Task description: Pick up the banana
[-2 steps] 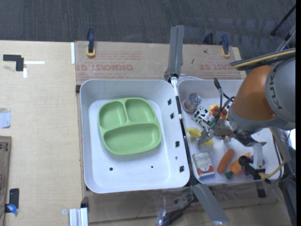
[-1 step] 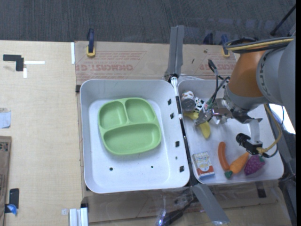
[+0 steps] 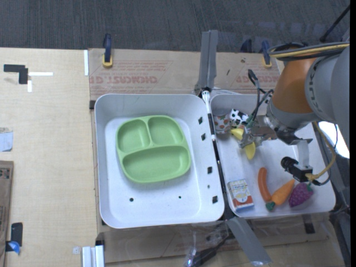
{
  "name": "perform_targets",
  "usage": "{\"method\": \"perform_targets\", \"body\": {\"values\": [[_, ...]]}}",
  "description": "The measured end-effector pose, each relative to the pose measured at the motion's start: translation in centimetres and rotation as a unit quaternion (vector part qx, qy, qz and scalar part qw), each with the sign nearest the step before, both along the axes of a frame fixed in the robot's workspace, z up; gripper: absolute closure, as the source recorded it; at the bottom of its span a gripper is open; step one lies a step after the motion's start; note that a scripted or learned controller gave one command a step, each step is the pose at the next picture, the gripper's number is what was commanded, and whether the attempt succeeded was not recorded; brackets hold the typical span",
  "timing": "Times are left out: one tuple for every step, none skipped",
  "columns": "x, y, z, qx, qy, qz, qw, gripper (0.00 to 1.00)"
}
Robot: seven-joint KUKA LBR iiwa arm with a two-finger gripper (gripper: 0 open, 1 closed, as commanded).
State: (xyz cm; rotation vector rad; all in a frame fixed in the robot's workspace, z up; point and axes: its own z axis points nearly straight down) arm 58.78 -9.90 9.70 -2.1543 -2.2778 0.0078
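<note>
The curved yellow plastic banana [image 3: 245, 142] lies in the right shallow white bin [image 3: 320, 204], under the gripper [image 3: 251, 136]; whether the fingers are clenched, I cannot tell.

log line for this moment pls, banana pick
task: pick up banana | claw: down at banana in right bin | grasp: unconfirmed | left bin: green plate

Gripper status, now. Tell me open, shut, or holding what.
Gripper: down in the right bin, right at the banana; open, shut or gripping cannot be told from the camera view.
</note>
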Motion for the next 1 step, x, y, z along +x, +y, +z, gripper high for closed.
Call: {"method": "perform_targets", "body": {"values": [[3.48, 3.54, 9.3, -0.0012, -0.003, 0.002, 1.0, 1.0]]}}
